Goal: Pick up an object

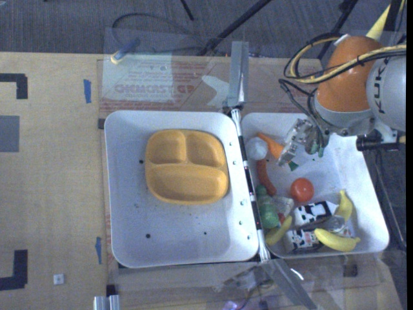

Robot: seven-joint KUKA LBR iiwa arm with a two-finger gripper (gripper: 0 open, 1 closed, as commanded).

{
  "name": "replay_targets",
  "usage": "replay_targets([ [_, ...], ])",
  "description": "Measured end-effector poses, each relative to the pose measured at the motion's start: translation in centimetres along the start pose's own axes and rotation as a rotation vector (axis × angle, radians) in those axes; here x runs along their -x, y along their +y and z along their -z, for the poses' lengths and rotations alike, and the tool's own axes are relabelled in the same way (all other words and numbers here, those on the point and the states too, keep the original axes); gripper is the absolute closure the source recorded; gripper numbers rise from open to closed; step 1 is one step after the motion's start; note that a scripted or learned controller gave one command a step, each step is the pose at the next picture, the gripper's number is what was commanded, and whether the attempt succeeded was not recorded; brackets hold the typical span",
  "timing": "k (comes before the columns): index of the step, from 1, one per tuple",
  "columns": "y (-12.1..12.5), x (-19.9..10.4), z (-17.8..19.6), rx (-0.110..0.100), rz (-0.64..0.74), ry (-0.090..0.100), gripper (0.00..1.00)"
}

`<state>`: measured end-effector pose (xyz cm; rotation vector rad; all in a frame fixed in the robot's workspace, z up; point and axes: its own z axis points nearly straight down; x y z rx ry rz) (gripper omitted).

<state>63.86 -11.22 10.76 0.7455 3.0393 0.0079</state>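
Observation:
My gripper (295, 151) hangs over the back of the right bin (373, 192), just right of an orange carrot (271, 145) and a white ball (257, 148). A red tomato (301, 189) lies a little in front of it. A small dark green bit shows right below the gripper's tip, and I cannot make out whether it is held. Along the bin's left wall lie a red chili (265, 177) and a green bottle (266, 209). Yellow bananas (337, 239) and a black-and-white carton (314, 213) fill the front.
The left bin (122, 192) holds a yellow divided plate (187, 166). A metal divider (237, 82) runs between the bins at the back. The arm's orange band (345, 70) and looping cables sit above the right bin's back right corner.

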Motion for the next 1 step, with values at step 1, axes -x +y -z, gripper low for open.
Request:
replay_targets([
  [1, 3.84, -1.99, 7.83, -0.005, -0.265, 0.003, 1.00],
])
